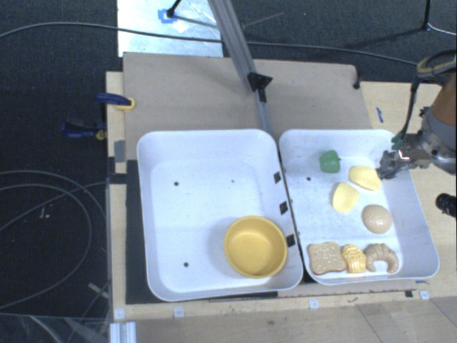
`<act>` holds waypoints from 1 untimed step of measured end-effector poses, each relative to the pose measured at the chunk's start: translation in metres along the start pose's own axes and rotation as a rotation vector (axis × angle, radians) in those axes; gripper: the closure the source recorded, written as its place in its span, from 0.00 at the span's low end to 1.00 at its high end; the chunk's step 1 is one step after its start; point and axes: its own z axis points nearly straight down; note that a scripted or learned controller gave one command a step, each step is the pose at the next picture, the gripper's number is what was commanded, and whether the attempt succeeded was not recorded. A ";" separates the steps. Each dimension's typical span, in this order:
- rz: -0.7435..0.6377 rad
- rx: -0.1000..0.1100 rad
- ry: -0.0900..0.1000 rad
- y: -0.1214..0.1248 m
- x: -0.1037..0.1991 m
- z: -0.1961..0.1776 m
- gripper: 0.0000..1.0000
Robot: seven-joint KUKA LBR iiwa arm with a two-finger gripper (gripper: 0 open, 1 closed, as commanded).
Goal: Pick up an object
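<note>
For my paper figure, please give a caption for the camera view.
Gripper at the right bin's far edge beside a yellow piece; yellow bowl in the left bin.

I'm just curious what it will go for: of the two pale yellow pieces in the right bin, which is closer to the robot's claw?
The upper yellow piece, right of the green piece. It lies just beside the gripper; the lower yellow piece lies farther left and down.

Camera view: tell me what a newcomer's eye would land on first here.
The yellow bowl stands out first, sitting alone near the front of the left bin. Next comes the cluster of toy foods in the right bin: a green piece at the back, pale yellow pieces mid-bin, and a cracker and croissant along the front. The gripper hovers at that bin's right rim.
</note>
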 end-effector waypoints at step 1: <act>-0.005 0.006 0.004 0.004 0.050 0.006 1.00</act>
